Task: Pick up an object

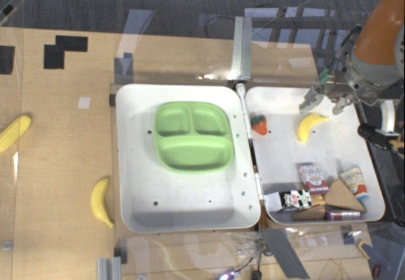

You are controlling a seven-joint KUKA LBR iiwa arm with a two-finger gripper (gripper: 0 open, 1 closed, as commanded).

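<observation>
The gripper (324, 97) hangs over the upper part of the right bin (278, 165), and its 2 fingers (308, 102) are spread apart with nothing between them. The nearest thing to it is a small yellow banana (310, 126), which lies just below the gripper and a little to the left in the camera view, apart from the fingers. The banana's long axis runs at a slant, from its lower left end up to its right end, so I judge that the fingers should close across this line. There is only 1 arm, so no choice of arm arises.

In the right bin I count 1 banana, 1 small red and green fruit, perhaps a strawberry (259, 124), and about 4 or 5 small packets (313, 177) crowded in the lower corner. The left bin (136, 146) holds 1 green divided plate (192, 136). On the bench (57, 146) outside the bins lie 1 more banana (101, 201) and 1 ear of corn (14, 133).
</observation>
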